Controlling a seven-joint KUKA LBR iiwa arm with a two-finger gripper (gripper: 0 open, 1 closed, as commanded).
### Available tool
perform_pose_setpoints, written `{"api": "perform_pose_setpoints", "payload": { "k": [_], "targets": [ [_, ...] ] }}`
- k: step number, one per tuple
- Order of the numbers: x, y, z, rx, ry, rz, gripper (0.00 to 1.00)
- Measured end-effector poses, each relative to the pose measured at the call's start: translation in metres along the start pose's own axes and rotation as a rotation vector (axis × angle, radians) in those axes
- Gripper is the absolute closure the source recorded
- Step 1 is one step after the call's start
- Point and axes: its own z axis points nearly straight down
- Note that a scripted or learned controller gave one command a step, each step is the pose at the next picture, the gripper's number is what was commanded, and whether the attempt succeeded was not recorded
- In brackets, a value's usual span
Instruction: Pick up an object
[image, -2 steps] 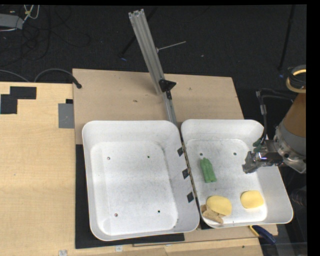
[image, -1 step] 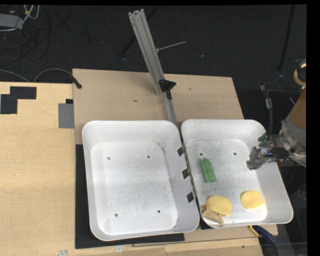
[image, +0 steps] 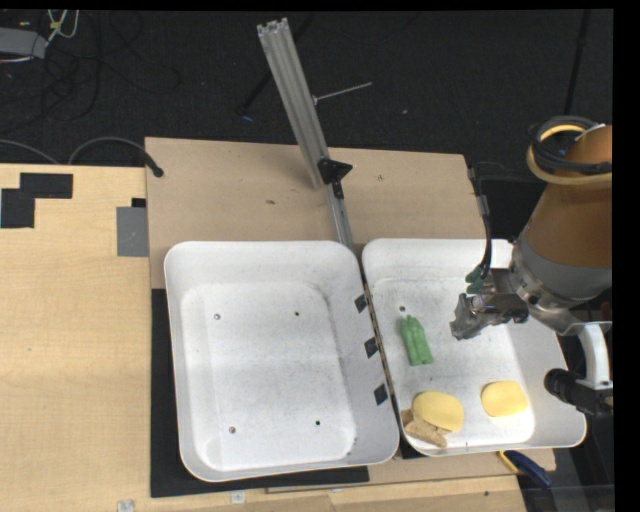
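The gripper (image: 468, 322) hung over the right bin (image: 440, 262), its dark, cluttered fingers too small and blurred to tell whether they stood apart or together; nothing could be made out between them. Just to its left, apart from it, a green object (image: 416, 340) lay on the bin floor. Nearer the front edge lay two yellow objects, one (image: 439, 409) beside a small tan piece (image: 427, 432) that it partly overlapped, the other (image: 505, 398) further right. The arm (image: 568, 230) covered the bin's right side and was cut off by the picture's edge. The left bin (image: 270, 365) sat alongside, touching the right one along a shared rim.
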Motion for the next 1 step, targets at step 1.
{"api": "perform_pose_setpoints", "payload": {
  "k": [1],
  "targets": [
    [0.0575, 0.0216, 0.0076, -0.001, -0.001, 0.000, 1.00]
  ]
}}
